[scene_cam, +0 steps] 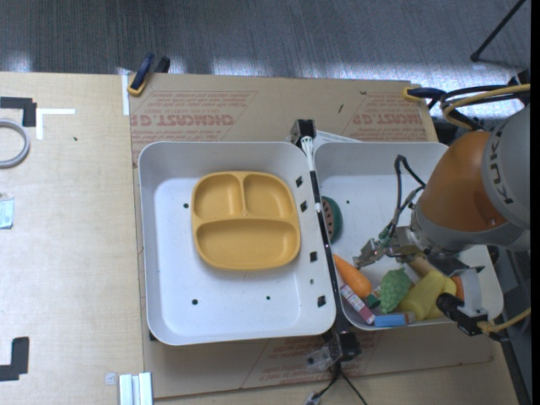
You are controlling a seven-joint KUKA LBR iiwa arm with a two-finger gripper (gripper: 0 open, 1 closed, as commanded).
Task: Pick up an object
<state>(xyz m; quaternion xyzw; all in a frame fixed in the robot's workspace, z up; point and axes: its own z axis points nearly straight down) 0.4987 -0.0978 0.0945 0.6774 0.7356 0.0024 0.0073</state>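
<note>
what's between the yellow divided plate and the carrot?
In the camera view: bare white floor of the left bin, then the divider where the two bin walls meet. The plate sits left of it, the carrot just right.

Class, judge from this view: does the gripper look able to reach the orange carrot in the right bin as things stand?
Probably yes. The gripper hangs just above and right of the carrot, with nothing lying over the carrot. The green toy beside it crowds its right side.
</note>
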